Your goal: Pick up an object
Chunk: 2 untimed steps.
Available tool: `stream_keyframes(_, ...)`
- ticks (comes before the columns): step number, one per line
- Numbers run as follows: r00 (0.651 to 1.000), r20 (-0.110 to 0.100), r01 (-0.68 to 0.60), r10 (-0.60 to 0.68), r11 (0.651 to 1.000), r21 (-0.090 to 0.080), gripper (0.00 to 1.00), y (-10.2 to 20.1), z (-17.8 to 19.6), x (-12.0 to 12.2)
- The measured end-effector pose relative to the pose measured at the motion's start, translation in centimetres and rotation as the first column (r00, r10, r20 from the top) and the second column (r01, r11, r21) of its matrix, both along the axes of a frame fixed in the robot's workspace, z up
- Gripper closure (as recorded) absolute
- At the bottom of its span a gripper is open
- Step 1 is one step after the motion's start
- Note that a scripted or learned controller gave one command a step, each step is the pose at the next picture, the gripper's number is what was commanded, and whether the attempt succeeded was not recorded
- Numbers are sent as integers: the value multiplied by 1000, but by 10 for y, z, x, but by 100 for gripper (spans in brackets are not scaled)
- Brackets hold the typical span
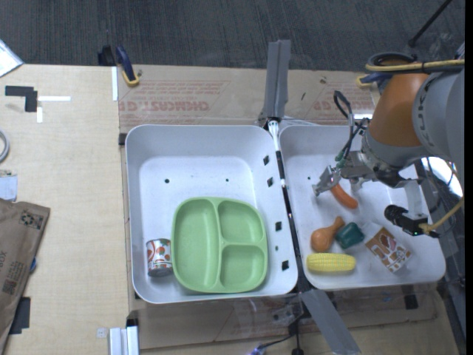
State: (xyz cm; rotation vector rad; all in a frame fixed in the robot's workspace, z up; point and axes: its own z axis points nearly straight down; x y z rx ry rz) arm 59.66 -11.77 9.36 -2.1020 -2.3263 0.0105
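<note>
Your arm (414,117) comes in from the right and hangs over the right bin (299,198), its bulk covering that bin's far right corner. The end effector (334,182) sits low in the bin, right at the upper end of an orange carrot-like piece (344,196) — the two look to be touching, but you cannot tell from this angle whether the piece sits between the fingers, nor whether they are apart or together, since the metal parts blur into one grey shape.

Nearer the front of the same bin you have an orange pear-shaped toy (325,236), a dark green block (349,234) just beside it, and a yellow corn cob (330,262) lying along the front wall. A small printed packet (388,249) lies to the right, its label too small to read. A black part (403,219) juts out beside the packet; what it belongs to is hard to make out.

In the left bin (148,154) a green divided plate (220,244) lies flat, and a small can (159,257) rests just left of it — touching or nearly so. The bench (66,161) is cut off at the left edge.
</note>
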Motion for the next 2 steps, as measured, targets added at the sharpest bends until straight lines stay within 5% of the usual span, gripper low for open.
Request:
stream_keyframes(1,1000,-4,1,-1,1000,0,100,-1,5,0)
stream_keyframes(2,1000,4,11,-11,1000,-1,100,58,94,24)
